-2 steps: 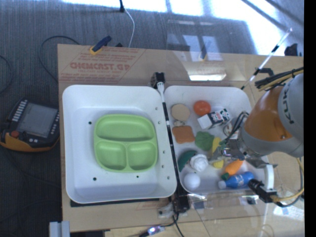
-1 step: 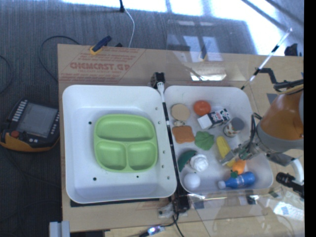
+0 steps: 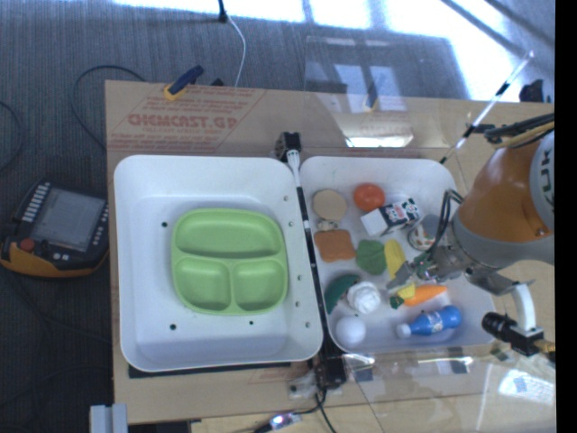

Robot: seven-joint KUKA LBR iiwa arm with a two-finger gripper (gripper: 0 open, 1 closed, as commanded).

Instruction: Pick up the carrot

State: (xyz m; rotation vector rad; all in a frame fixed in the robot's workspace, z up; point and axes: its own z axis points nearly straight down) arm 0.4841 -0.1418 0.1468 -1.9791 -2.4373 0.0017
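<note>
Blue bottle (image 3: 431,322) lies nearest me in the right bin (image 3: 433,171); carrot (image 3: 422,293) just above it; gripper (image 3: 431,267) hovers at its upper edge, aligned for descent; I cannot tell its state.

On the worktop (image 3: 180,120) sit 2 white bins. The left bin (image 3: 144,242) holds a green tray (image 3: 231,260) with 3 compartments. The right bin (image 3: 433,174) holds a tan disc (image 3: 329,205), a red-orange ball (image 3: 368,196), a brown square (image 3: 334,244), a green leaf-like piece (image 3: 370,255), a white ball (image 3: 350,330) and a blue bottle (image 3: 430,323). A handheld controller (image 3: 56,230) lies on the floor at left.
</note>
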